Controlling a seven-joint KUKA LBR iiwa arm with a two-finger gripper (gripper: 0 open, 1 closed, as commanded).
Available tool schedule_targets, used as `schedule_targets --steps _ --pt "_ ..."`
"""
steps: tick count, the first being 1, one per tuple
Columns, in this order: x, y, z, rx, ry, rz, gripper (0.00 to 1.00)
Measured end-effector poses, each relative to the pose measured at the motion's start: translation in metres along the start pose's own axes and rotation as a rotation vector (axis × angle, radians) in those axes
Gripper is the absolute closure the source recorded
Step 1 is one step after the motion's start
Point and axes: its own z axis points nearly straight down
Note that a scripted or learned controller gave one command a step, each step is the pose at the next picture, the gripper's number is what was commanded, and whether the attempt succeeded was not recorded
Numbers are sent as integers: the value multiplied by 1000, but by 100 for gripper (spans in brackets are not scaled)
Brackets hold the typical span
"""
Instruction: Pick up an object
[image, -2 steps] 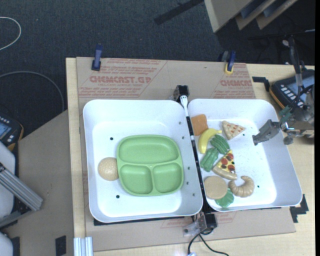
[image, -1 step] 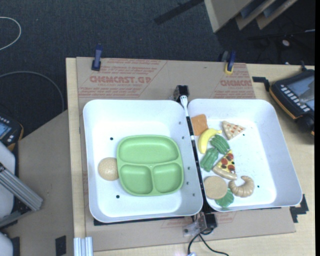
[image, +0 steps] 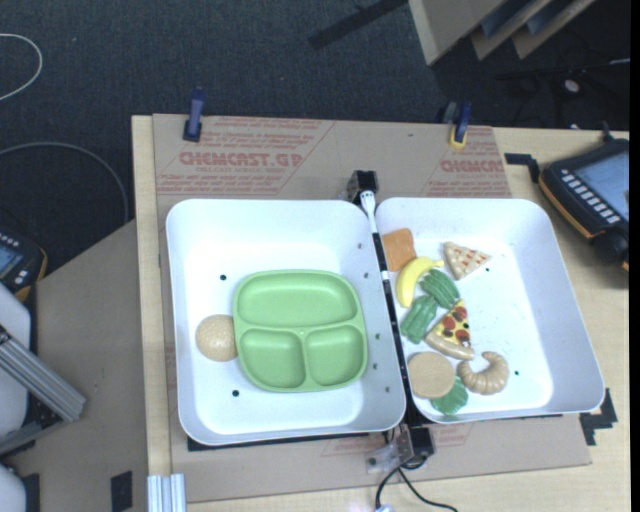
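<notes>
We judged the task not yet begun in any way that showed. Every object lay at rest in one of the two shallow white bins, and nothing was raised off a bin floor. We could not tell whether the end effector was apart, together or clamped on anything, and we had no fix on it from which to place the objects, so we placed them against one another.

In the left white bin (image: 190, 250) lay a pale green plastic tray with three compartments (image: 300, 330). A round tan bun (image: 215, 337) sat against the tray's left edge, touching or very nearly so.

The right white bin (image: 545, 300) held the crowd of toy food, bunched along its inner wall:
- An orange rectangular piece (image: 399, 246) lay at the top, with a yellow banana (image: 413, 280) just below it.
- A triangular pizza slice (image: 464, 259) lay beside them, a little apart from the banana.
- A green pod (image: 440, 286) and a second green vegetable (image: 418, 318) lay close under the banana.
- A second pizza slice with red toppings (image: 453, 330) came next.
- A flat tan disc (image: 431, 377), a brown croissant (image: 485, 372) and a small green piece (image: 450, 400) lay at the bottom, pressed together.

As we read it, the whole job was left: choosing one object, descending, closing on it and lifting. The bun and the triangular pizza slice stood freest of neighbours and seemed the easier picks. The lower cluster looked likely to foul a grasp. Both bins rested on the brown board-covered tabletop (image: 250, 160).
</notes>
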Motion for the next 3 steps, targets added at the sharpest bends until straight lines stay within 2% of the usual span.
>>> schedule_targets --steps 1,2,3 --pt "5 -4 148 24 7 2 100" --pt "9 1 216 15 6 2 100" --pt "34 -3 223 11 6 -2 100"
